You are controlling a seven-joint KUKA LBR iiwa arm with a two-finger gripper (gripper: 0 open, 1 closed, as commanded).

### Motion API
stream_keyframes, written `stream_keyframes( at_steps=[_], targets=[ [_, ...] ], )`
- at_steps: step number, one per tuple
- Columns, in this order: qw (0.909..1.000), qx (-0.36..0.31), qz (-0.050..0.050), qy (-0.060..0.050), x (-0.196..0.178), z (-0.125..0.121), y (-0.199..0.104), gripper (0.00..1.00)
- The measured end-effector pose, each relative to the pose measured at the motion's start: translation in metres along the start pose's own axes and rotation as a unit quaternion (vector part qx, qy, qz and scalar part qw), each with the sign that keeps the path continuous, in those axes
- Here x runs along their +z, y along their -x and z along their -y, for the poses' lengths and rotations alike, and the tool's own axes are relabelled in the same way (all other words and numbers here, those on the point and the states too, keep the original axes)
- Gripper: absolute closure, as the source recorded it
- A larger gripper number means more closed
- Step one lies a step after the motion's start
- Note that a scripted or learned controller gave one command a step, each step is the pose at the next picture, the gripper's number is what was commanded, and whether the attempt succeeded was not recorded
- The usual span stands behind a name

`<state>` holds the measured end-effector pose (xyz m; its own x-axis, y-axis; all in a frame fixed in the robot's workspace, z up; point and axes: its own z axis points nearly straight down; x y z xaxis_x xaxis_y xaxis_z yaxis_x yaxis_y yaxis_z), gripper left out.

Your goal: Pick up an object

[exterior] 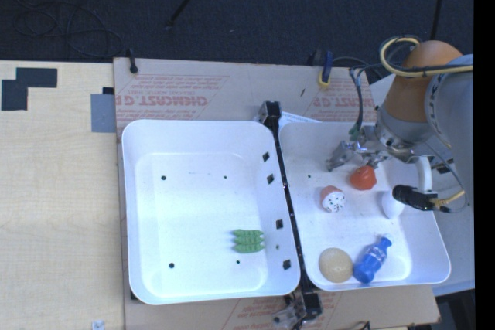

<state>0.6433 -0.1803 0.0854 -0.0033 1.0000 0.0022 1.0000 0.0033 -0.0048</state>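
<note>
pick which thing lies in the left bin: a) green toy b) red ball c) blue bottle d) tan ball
a: the green toy lies alone on the floor of the left bin, while the blue bottle, red ball and tan ball all sit in the right bin.

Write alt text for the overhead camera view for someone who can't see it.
A grey robot arm's gripper hovers beside a red object in the right bin, which also holds a blue bottle. The left bin holds a green object.
</note>
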Motion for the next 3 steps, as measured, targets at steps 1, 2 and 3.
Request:
stream_keyframes(
  at_steps=[1, 2, 3],
  targets=[
    [1.0, 0.002, 0.002, 0.003, -0.043, -0.001, 0.029, 0.0],
    [1.0, 0.001, 0.003, 0.008, -0.161, -0.001, 0.034, 0.0],
    [1.0, 0.001, 0.0, -0.001, -0.069, 0.001, 0.031, 0.0]
  ],
)
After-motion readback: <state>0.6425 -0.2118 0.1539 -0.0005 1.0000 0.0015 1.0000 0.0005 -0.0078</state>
